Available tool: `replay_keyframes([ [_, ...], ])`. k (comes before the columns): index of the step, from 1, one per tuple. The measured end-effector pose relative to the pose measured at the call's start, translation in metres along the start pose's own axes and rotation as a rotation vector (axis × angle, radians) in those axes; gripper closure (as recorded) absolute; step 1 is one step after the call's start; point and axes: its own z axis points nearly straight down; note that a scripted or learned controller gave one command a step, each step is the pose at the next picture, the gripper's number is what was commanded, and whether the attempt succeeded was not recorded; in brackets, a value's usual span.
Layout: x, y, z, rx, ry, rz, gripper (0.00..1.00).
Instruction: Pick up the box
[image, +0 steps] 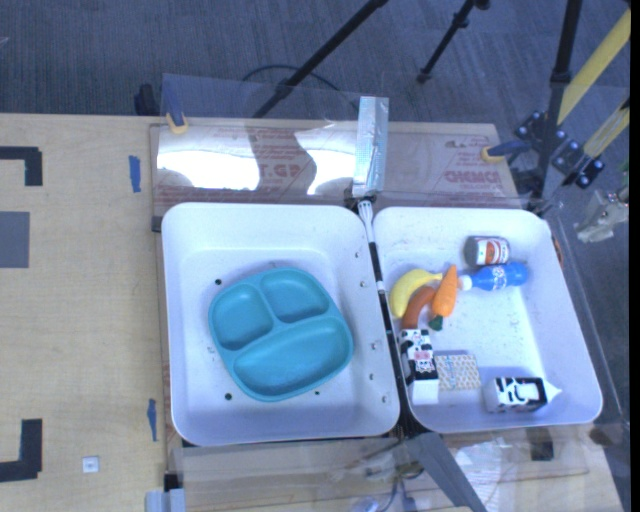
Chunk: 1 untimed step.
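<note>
The box (457, 372) lies flat in the right bin (560, 300), near its front wall. It is a small cardboard rectangle with a pale face speckled in a fine reddish pattern. A black-and-white spotted carton (418, 352) touches its left side, against the wall between the bins, and a second black-and-white carton (520, 393) lies on its side just to the right. Further back are a curved yellow banana (410, 288) and an orange carrot (446, 290), touching each other, then a blue plastic bottle (497, 277) on its side and a tin can (487, 250) behind it. The left bin (190, 260) holds a smooth teal plate (281, 333) with three compartments. Both bins are shallow, glossy white plastic on the pale wooden bench (70, 300). Whether the end effector is spread or pressed together cannot be told.
</note>
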Motion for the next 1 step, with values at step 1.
replay_keyframes([
  [1, -0.0013, 0.0008, -0.0106, -0.004, -0.002, 0.0, 1.0],
])
